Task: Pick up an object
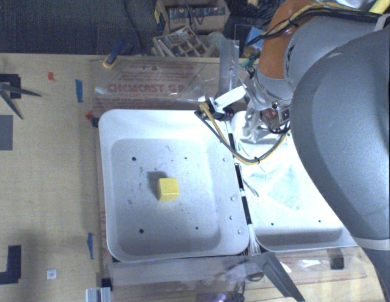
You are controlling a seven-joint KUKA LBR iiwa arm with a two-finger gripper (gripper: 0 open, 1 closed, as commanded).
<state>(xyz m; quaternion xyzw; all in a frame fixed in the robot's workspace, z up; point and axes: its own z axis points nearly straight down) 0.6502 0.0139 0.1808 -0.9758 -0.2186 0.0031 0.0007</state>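
Grey arm [346,124] is seen over the right bin [295,231], its gripper [256,126], finger state indiscernible, well right of the yellow block [168,189] in the left bin [119,168].

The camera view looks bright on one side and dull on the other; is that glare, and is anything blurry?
In the camera view, the right bin is washed out by glare near the gripper; the left bin is evenly lit, and the yellow block casts a soft shadow toward its upper left; the big grey arm close to the lens looks soft, out of focus.
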